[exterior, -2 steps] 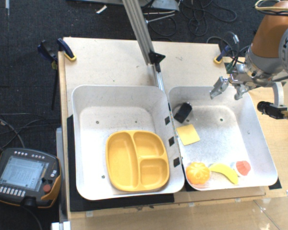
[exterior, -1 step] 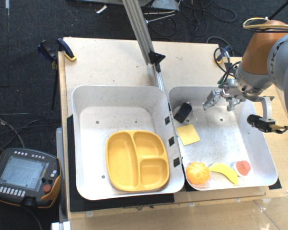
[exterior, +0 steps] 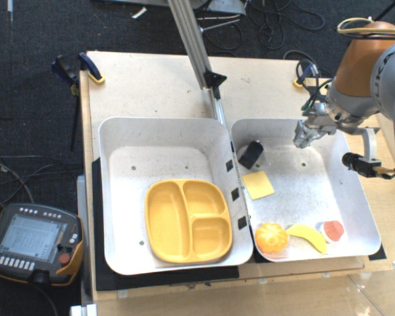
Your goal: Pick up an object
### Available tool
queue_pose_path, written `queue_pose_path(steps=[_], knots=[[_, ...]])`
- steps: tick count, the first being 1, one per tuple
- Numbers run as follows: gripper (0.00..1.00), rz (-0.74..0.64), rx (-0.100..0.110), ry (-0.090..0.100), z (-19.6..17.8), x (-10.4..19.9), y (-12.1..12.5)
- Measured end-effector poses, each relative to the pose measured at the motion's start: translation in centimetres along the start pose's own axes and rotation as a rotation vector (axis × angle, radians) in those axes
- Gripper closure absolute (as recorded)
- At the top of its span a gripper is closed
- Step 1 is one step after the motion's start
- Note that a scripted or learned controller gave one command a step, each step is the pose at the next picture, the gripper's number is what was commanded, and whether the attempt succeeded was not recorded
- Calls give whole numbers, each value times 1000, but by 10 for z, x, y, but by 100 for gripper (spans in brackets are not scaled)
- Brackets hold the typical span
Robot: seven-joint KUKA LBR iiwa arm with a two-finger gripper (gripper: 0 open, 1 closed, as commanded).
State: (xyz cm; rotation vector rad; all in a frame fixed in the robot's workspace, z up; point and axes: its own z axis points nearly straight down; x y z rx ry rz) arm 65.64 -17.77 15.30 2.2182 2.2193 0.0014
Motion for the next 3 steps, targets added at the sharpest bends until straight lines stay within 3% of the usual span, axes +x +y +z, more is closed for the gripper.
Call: queue_pose_path(steps=[1,2,3], knots=[[100,1,-4,-1,-61,-7,2],[100,-1,-2,1,-81,-7,4],[100,-8,4,4,-78,53,10]])
